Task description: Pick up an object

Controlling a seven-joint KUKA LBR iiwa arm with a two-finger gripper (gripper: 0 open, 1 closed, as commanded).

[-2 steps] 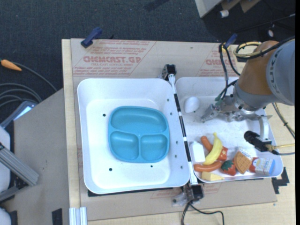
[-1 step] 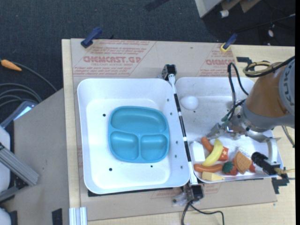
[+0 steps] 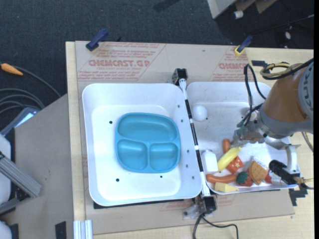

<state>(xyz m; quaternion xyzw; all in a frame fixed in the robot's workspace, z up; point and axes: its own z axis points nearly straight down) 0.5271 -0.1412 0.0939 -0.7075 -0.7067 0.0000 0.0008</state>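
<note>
Left bin: holding a blue divided plate [image 3: 147, 142] at centre of the white bin [image 3: 94, 133], three compartments, all bare.
Right bin: carrying a white ball [image 3: 199, 113] near its upper left, and a heap of toy food at lower frame in the white right bin [image 3: 219, 91]: yellow banana [image 3: 229, 157], red sausage [image 3: 223, 178], white block [image 3: 210, 161], tan cracker [image 3: 257, 172], green piece [image 3: 242, 177].
Arm: reaching in from right of frame, orange band [image 3: 283, 97] above grey wrist.
Gripper: lowered at gripper [image 3: 245, 136], just above the banana; fingers' state cannot tell.
Table: tan board [image 3: 124, 63] under both bins, blue clamp [image 3: 96, 39] upper left, yellow-blue clamp [image 3: 243, 44] upper right.
Room: dark carpet [image 3: 45, 14], cables at left.
Writing: red "CHEMCAST" on board, repeated.
</note>
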